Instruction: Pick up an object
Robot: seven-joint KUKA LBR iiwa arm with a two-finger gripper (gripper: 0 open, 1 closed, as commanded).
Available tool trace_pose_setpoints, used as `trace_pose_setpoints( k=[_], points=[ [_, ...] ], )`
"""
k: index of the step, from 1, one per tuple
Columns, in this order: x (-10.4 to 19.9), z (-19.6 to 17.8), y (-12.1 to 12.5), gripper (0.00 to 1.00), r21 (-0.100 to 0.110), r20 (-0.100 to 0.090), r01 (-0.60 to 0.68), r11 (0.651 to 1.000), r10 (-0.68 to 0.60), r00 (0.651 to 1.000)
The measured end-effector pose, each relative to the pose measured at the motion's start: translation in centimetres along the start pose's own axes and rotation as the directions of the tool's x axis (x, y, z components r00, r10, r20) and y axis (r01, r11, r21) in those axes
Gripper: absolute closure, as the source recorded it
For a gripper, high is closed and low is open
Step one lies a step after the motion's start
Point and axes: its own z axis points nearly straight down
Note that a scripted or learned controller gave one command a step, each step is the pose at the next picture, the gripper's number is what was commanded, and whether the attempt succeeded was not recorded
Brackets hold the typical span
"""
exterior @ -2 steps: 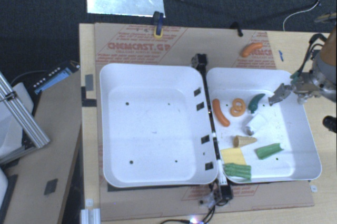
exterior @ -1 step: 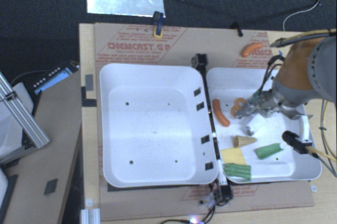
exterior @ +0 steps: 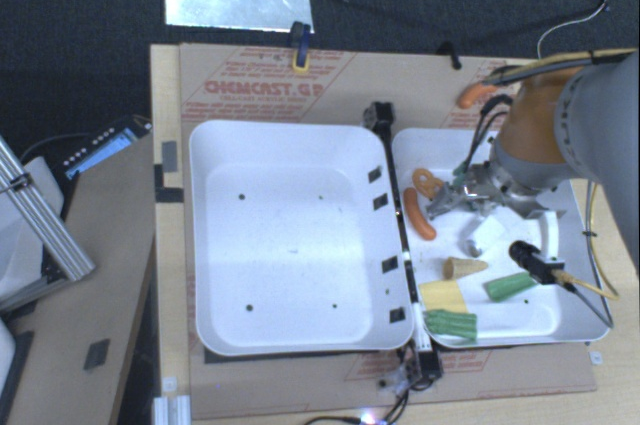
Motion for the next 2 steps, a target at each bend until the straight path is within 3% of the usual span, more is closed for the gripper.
trace_pose_setpoints(
  k=[1, 2],
  points=[
    [2.7, -0.1, -0.4, 0.0, -0.002, 0.009, -0.005, 1.0, 0.005, 1.0],
    [0.1, 0.1, -6.2, 0.0, 0.006, 0.002, -0.011, 1.0, 0.011, 1.0]
  ],
)
